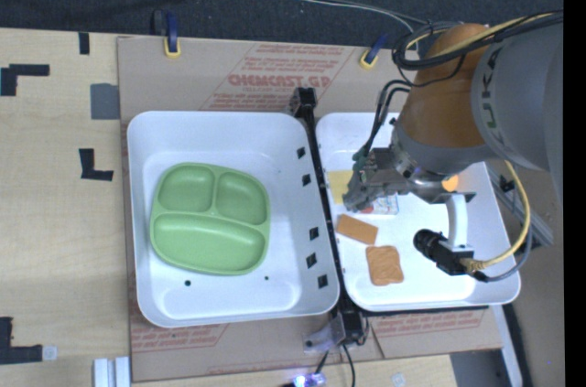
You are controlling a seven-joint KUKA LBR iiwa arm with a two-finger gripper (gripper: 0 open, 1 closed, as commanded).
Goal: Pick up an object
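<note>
Two white bins are sitting side by side on the worktop. A green divided plate is lying in the left bin. In the right bin, two orange-brown flat pieces are lying near the front, just beside a yellow piece. The gripper is hanging low over the yellow piece; whether its jaws are spread or pressed together cannot be told.

Hidden and cut off
Yellow piece half covered by the gripper; arm cropped at right; card print unreadable.
</note>
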